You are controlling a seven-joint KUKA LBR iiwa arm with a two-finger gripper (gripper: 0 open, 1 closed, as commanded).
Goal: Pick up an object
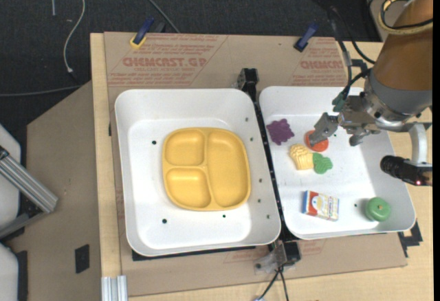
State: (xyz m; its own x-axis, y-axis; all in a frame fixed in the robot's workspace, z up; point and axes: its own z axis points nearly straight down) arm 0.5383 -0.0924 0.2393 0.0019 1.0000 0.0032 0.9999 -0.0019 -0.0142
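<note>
A small orange-red object [320, 145] is taken here to be the likely target, since the gripper [321, 135] is poised directly over it in the right bin [295, 97]. With that orange-red object as the landmark, a yellow corn-like toy [301, 157] is found just beside it toward the left bin [137, 114], and a green leafy toy [323, 165] is found touching or nearly touching it on the near side. A purple grape-like toy [279, 131] is seen a little farther off toward the left bin, a blue-and-white carton [321, 205] lies well apart toward the near edge, and a green round object [377, 209] sits farther still, in the near right corner. A yellow divided plate [206, 168] is set in the left bin, well apart from all of these.

The main risk is judged to be crowding: the corn and the leafy toy could be knocked or caught together with the target if the descent is off-centre. A small, low object could also be pushed aside or slipped over, and an empty closure would result.

Whether the gripper is open or closed cannot be told from this view. Nothing is seen to be held, and contact with the orange-red object cannot be confirmed.
</note>
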